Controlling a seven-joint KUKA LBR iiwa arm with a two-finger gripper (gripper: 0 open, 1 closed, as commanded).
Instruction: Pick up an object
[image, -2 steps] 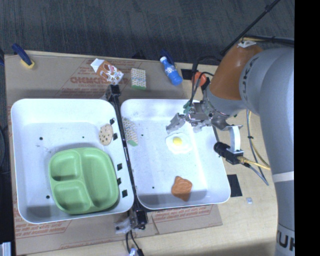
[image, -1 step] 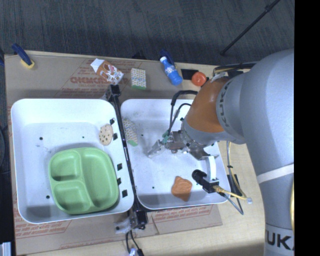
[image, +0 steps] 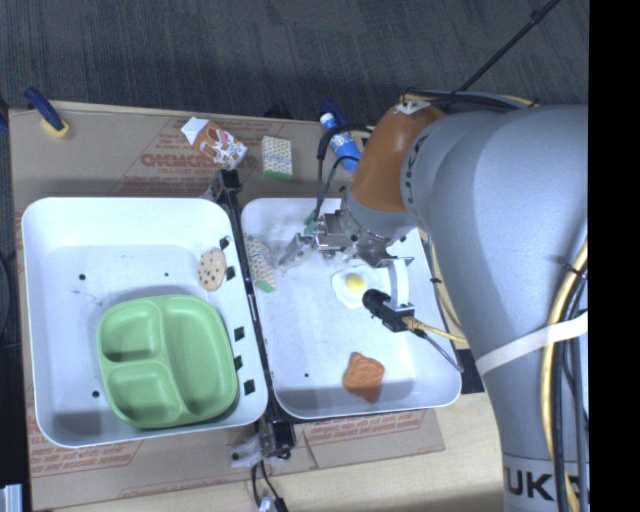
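The pincer (image: 300, 243) hung in the right bin (image: 300, 385), whether apart or together I couldn't tell; the egg (image: 350, 289) lay just lower right.

One camera looks at the scene. It is fixed above the bench (image: 90, 135) and looks down at a slant, so the far edge of the bench lies at the top of the picture and the near edge at the bottom. It stands far enough to take in both bins whole: the left bin (image: 45, 300) and the right bin (image: 310, 385) lie side by side across the middle of the picture. Dark floor (image: 200, 50) shows beyond the far edge. The arm (image: 500, 230) comes in from the right and is close to the camera, so it looks large and covers the right part of the bench.
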